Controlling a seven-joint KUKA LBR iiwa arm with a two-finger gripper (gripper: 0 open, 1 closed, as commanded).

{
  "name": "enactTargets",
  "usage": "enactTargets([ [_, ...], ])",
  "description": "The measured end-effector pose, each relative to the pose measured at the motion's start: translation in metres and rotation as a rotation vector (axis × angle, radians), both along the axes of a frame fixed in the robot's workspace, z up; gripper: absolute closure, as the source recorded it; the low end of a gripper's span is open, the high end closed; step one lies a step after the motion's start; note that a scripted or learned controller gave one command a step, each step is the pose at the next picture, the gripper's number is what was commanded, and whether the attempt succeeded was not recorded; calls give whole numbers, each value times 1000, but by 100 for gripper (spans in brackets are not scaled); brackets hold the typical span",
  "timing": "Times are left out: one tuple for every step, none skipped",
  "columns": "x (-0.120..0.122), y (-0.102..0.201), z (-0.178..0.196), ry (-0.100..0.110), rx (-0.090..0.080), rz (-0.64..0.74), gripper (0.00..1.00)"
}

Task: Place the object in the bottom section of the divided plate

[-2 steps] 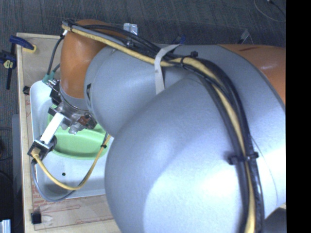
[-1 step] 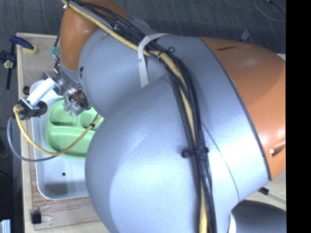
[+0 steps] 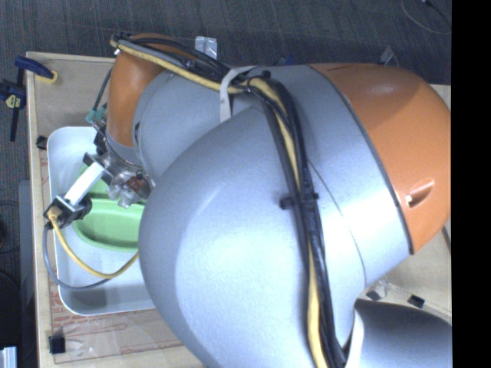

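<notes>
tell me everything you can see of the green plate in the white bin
Only a curved slice of the pale green plastic-looking plate shows, smooth with a raised, rounded rim. It lies in the shallow white bin, resting on its floor. The big grey robot arm covers the rest, so its dividers and any contents cannot be seen.

The pale green divided plate [image 3: 115, 222] looks smooth matt plastic; the shallow white bin [image 3: 63, 148] smooth plastic; the worktop [image 3: 73, 90] pale bare wood; the grey arm shell [image 3: 230, 236] satin-smooth; the floor [image 3: 230, 14] dark rough carpet
</notes>
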State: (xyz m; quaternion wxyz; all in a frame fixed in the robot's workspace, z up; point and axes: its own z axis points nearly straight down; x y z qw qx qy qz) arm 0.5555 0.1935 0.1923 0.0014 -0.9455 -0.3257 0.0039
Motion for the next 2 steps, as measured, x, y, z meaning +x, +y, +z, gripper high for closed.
enactTargets([
  [9, 9, 24, -9, -1, -183, 100],
  [8, -32, 103, -9, 1, -108, 100],
])
